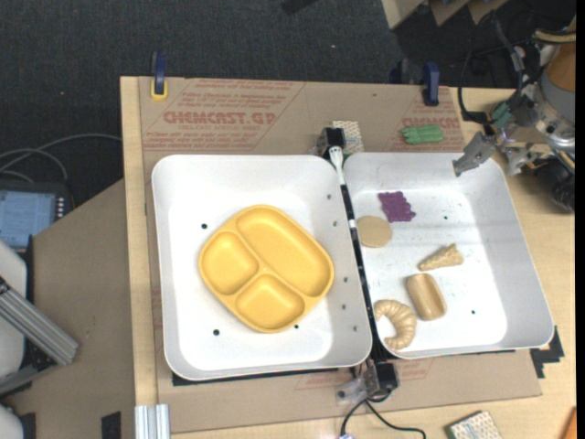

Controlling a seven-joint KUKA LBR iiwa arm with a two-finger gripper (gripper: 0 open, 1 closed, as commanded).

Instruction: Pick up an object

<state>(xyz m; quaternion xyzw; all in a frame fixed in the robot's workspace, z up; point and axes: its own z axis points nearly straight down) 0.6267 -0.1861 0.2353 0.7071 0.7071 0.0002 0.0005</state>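
Croissant (397, 322) lies at the right bin's (512, 245) near edge, beside a tan cylinder (426, 296). Your gripper (475, 156) hovers over the far rim; you cannot tell its state. Board (228, 117) reads "CHEMCAST GP".

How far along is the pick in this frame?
Nothing looks picked yet. The gripper sits at the right bin's upper right rim, above the toys. The purple piece, round cookie, cone, bread roll and croissant all lie inside. Reaching, grasping and lifting remain.

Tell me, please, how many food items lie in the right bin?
5: purple grapes at the top, round cookie by the left wall, cone mid-bin, bread roll below, croissant at the bottom.
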